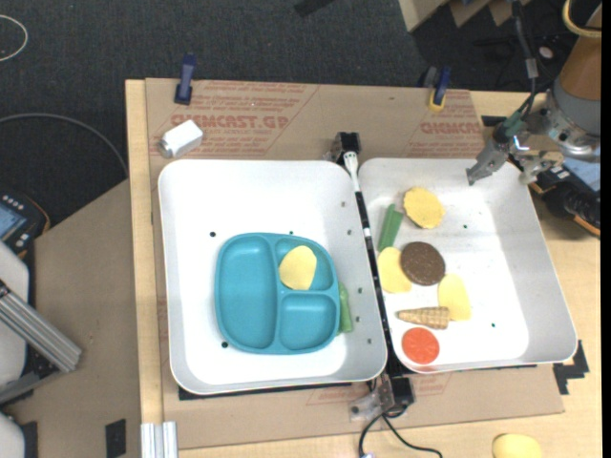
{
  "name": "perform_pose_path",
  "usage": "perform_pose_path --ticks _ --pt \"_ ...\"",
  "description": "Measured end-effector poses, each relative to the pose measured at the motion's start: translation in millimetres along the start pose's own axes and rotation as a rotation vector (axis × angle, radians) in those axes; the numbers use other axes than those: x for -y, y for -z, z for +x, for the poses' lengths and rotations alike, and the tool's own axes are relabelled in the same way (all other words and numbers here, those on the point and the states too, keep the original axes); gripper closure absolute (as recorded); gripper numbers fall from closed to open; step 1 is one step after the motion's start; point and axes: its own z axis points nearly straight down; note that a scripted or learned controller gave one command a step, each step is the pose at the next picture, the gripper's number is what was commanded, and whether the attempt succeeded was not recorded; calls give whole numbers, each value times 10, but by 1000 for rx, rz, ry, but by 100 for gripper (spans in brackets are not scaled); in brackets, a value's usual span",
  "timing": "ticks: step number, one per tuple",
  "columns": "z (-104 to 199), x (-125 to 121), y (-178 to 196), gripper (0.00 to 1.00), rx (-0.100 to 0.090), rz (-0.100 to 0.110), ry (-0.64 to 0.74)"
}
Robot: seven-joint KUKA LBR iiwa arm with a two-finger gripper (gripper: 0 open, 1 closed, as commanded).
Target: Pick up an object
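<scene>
My gripper (pixel 500 163) hangs over the far right corner of the right bin (pixel 520 256), open, with nothing between its fingers. In that bin lie a yellow round piece (pixel 423 208), a green stick (pixel 389 227), a yellow lump (pixel 392 270), a brown cookie (pixel 422 263), a yellow wedge (pixel 454 299), a waffle cone (pixel 423 318) and an orange-red disc (pixel 420 346). The yellow round piece is the nearest to the gripper, lying below and to its left. The left bin (pixel 191 218) holds a teal divided plate (pixel 258 299) with a yellow piece (pixel 298 268) on it.
A green strip (pixel 345 309) lies against the plate's right edge. On the cardboard sit a small white block (pixel 181 138) and two blue clamps (pixel 185 79) (pixel 439 89). A yellow object (pixel 516 445) lies off the bench at bottom right. Cables run between the bins.
</scene>
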Motion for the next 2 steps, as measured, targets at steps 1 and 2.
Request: perform_pose_path --ticks 1,2 --pt "0 -10 115 100 2 -5 1" --pt "509 235 1199 100 2 -12 5"
